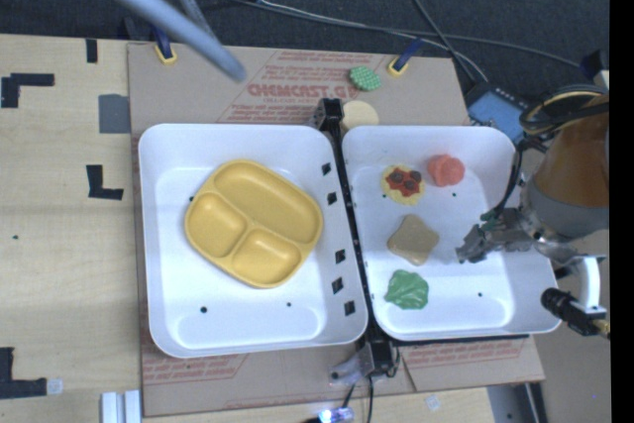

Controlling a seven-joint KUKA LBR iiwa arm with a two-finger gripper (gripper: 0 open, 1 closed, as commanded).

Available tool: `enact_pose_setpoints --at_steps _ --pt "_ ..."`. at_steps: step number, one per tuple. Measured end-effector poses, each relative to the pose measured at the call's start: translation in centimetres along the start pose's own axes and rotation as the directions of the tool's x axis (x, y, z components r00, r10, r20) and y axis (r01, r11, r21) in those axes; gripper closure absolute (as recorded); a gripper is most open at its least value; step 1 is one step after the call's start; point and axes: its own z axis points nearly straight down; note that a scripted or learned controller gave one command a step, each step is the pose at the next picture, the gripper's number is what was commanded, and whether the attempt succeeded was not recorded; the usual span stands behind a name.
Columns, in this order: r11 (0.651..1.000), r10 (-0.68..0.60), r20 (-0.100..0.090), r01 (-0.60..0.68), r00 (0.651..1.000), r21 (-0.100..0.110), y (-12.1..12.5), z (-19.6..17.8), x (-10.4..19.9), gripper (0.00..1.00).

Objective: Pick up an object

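The right bin (495, 312) holds a small pizza-like toy (403, 182), a red toy (446, 170), a tan bread-shaped piece (412, 239) and a green leafy piece (407, 289). My gripper (477, 246) reaches in from the right, low over the right bin's floor, to the right of the tan piece and apart from it. I see nothing between its fingers. The arm's orange band (580, 163) sits behind it at the right edge.
A yellow three-compartment plate (254, 223) lies in the left bin (158, 213). A green dotted disc (365, 77) and a pale round piece (361, 113) rest on the cardboard behind the bins. Cables and a grey pole cross the top.
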Motion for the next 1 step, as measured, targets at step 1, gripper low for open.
enact_pose_setpoints --at_steps 1 --pt "1.000 0.000 0.001 0.000 1.000 -0.001 1.12 -5.01 -0.19 1.00"
